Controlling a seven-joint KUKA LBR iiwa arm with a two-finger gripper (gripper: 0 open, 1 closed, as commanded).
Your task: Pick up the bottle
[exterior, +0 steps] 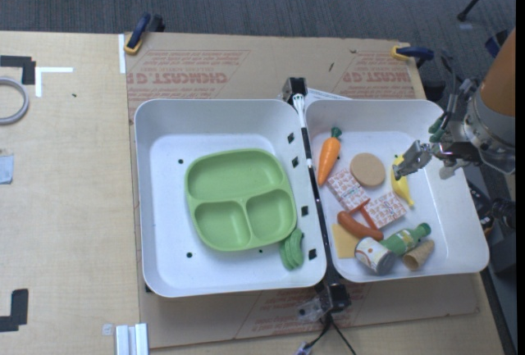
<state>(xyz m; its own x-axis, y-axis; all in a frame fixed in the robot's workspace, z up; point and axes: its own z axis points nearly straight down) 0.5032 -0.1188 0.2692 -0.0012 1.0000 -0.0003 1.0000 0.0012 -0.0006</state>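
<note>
The green bottle with a pale label lies tilted at five o'clock in the right bin. The pincer, probably narrow, grips nothing.

The cardboard sheet under the bins bears red printed lettering, upside down; too blurred to read reliably.

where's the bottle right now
The green bottle lies in the right bin, near its front edge, between the can and the ice cream cone.
</note>
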